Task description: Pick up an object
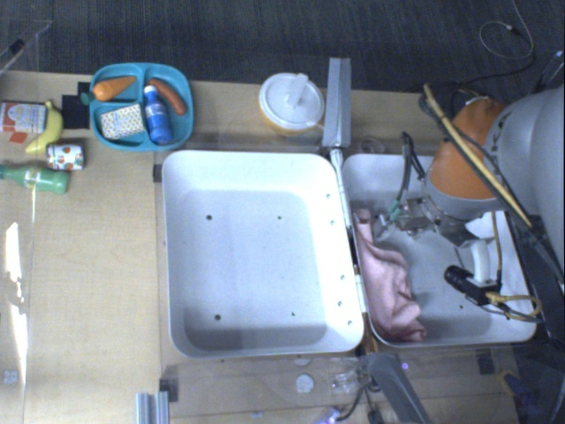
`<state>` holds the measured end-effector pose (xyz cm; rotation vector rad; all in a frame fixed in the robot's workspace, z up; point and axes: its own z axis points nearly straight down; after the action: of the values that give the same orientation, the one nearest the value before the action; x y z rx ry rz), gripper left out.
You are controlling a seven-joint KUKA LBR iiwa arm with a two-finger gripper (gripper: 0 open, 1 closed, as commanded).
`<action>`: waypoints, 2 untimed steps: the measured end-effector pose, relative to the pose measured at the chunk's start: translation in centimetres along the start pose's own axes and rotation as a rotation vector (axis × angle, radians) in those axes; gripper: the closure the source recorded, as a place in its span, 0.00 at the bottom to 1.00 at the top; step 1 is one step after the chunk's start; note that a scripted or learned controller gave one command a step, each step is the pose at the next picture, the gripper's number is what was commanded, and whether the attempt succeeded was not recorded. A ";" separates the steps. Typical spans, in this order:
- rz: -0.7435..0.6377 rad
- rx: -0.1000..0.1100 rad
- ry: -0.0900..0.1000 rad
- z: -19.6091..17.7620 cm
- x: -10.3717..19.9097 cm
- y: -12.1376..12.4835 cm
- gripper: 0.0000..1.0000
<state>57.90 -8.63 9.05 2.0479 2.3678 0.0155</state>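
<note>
A crumpled pink cloth [388, 283] lies along the left wall of the right bin [441, 325], reaching from its upper left down to the near corner. My gripper [385, 224] hangs low in that bin, right at the cloth's upper end, and the grey arm with its orange band [459, 170] comes in from the right. I cannot tell whether the gripper touches the cloth or holds any of it.
The left bin [256, 254] stands beside it, across a metal divider [336, 104]. Behind the bins sit a yellow-rimmed lidded cup [291, 102] and a teal tray of toy food [141, 106]. Small toys [44, 148] lie at the far left.
</note>
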 end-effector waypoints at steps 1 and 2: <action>-0.193 -0.002 -0.002 -0.1 -1.1 -3.8 0.00; -0.088 0.009 0.001 -2.2 -0.8 -9.2 0.00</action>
<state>48.86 -10.75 11.13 1.9458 2.4606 0.0058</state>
